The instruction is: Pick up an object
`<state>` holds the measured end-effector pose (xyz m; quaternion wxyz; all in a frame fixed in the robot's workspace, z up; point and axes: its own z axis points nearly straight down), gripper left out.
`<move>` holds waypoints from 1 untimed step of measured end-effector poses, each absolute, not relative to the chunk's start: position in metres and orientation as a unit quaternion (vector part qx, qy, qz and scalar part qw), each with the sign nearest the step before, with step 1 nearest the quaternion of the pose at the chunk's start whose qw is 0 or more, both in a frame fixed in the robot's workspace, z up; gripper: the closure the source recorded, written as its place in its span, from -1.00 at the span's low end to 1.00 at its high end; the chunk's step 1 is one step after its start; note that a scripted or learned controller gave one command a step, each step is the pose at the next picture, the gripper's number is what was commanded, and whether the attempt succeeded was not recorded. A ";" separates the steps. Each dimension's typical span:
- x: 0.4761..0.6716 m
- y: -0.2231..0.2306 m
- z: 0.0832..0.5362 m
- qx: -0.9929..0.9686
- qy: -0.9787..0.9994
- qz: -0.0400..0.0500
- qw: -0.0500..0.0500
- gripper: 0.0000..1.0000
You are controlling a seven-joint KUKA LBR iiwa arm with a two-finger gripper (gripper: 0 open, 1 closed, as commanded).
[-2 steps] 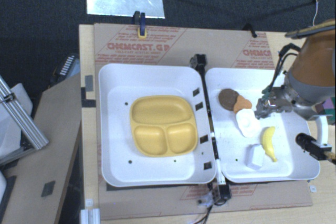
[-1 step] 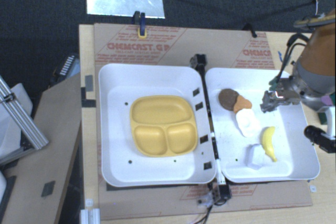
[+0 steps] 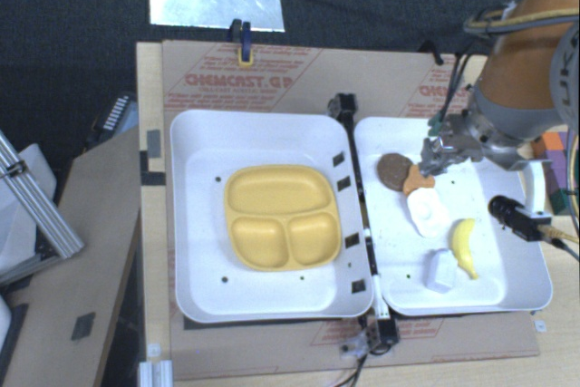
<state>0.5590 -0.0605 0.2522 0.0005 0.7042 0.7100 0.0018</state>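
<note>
Reach step: jaws (image 3: 433,160) hung over tan piece (image 3: 418,181) at right bin's (image 3: 530,290) 11 o'clock; open/closed can't be told. Descent needed next.

Arm over the right side
The grey arm (image 3: 526,77) reached in from the right, gripper (image 3: 433,157) pointed down low.

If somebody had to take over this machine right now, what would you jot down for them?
Gripper: low in the right bin, at the brown round piece and small orange piece; finger state unclear, nothing seen held.
Also in that bin: white object, banana, small pale block.
Left bin: yellow divided tray.
Done: nothing lifted.
Left: grasp one object and raise it.
</note>
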 end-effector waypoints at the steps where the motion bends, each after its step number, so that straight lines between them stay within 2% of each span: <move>1: 0.578 -0.012 0.237 0.704 0.710 0.001 0.000 1.00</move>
